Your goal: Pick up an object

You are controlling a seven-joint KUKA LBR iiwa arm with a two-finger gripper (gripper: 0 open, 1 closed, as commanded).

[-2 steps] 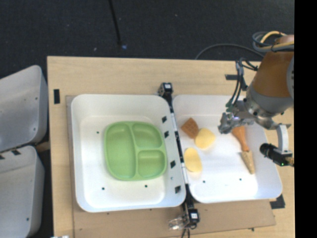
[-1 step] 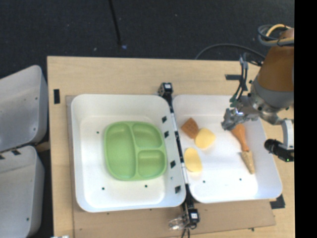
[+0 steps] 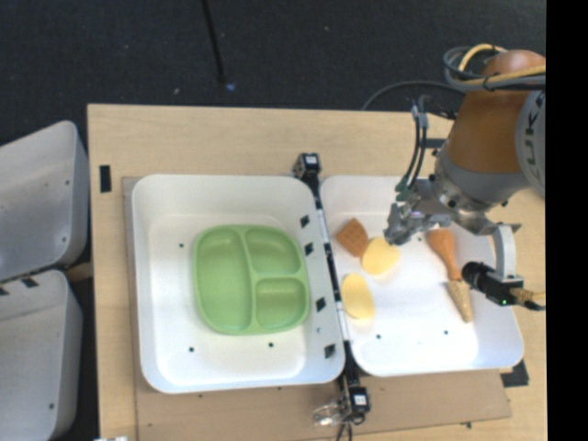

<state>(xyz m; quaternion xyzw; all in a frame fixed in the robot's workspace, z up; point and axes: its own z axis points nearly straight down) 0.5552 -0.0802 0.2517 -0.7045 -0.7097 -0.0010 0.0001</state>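
With the gripper (image 3: 401, 228) just above the round yellow piece (image 3: 380, 259), grasp state impossible to tell, it could nudge that piece toward the brown wedge (image 3: 352, 237).

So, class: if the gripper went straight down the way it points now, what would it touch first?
Most likely the pale yellow round piece, which lies just below the gripper in the right bin. Depth is hard to judge, so it might miss and land on the bin floor.

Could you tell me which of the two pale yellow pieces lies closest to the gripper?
The upper yellow piece, just below-left of the gripper; the other yellow piece lies farther down, near the bin divider.
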